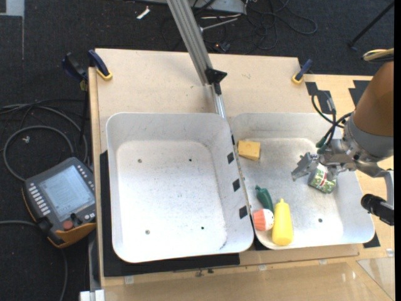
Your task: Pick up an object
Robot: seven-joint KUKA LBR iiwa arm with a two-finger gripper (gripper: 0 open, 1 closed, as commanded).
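We see the claw point(311, 166) low over the right bin point(351, 231), and just beside it, toward the arm point(376, 111), lies a small green and white packet point(323, 180). The packet seems to touch the grey metal of the claw (or sits partly under it), but we cannot tell whether the fingers are apart or together, nor whether anything sits between them. Taking the packet as our landmark: a pale yellow block point(249, 150), like a sponge, lies well away toward the left bin point(125, 130) and a little farther from us. Nearer us than the packet, by the bin's front rim, a smooth yellow bottle point(282, 222) rests on its side, with a round white and red ball point(263, 219) touching it and a dark green thing point(264, 199) just behind. The arm's far end is cut off at the edge. Both bins are white, shallow and speckled.
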